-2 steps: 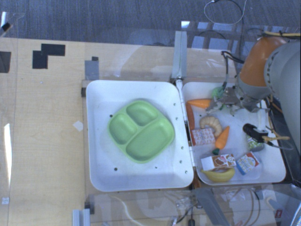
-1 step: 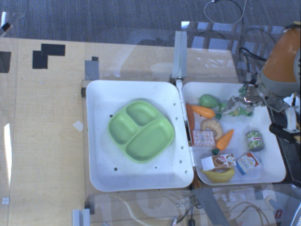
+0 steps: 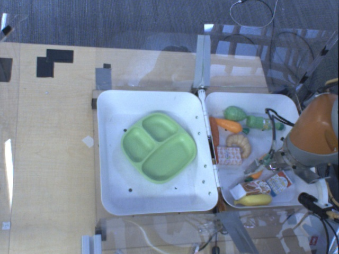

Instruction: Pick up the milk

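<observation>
Milk (image 3: 279, 182) flat in right bin (image 3: 288, 106), long axis slanted up-right (banana (image 3: 254, 199) near). Tool (image 3: 269, 161) grip: can't tell.

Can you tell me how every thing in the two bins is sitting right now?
green plate: flat in the left bin, nothing on it.
carrot: lying down in the right bin.
croissant: lying beside the carrot.
banana: lying at the near edge.
milk: lying on its side under the arm, not lifted.
gripper: low over the right bin.
</observation>
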Controlling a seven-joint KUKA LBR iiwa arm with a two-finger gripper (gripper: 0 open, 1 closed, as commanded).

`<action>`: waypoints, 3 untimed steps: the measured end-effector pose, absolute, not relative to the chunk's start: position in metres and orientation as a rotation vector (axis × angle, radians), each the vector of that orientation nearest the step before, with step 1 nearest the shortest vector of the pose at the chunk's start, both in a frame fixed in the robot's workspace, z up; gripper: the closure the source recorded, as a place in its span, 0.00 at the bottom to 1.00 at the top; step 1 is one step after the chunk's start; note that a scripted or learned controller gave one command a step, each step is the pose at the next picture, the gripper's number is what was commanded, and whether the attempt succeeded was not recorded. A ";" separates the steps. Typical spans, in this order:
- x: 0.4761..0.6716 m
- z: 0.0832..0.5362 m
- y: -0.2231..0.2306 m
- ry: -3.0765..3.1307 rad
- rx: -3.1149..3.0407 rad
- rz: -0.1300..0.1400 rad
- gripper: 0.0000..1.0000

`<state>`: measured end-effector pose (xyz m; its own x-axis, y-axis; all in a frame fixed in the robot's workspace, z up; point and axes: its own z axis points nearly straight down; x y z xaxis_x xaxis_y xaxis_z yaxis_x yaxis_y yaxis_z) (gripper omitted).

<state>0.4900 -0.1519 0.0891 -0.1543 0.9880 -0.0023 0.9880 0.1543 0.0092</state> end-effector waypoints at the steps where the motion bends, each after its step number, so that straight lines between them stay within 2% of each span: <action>1: 0.490 0.089 -0.152 2.381 2.037 0.009 0.00; 2: 0.572 0.146 -0.125 2.407 2.010 0.006 0.00; 3: 0.559 0.096 -0.104 2.450 1.930 0.021 0.00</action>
